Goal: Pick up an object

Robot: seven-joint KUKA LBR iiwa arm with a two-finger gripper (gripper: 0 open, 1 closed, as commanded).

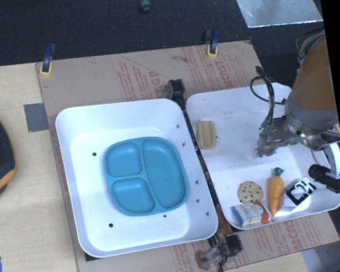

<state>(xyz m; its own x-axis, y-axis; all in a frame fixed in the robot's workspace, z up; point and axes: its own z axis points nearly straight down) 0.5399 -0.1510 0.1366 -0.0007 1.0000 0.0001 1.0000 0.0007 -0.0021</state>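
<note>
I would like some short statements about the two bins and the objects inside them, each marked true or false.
1. The blue divided plate lies in the left bin. True.
2. The carrot lies on the blue plate. False: it lies in the right bin, near its front edge.
3. A round cookie lies just left of the carrot. True.
4. The pincer is over the left bin. False: it is over the right bin.
5. The tan sponge-like piece touches the carrot. False: it lies apart, close to the right bin's left wall.
</note>
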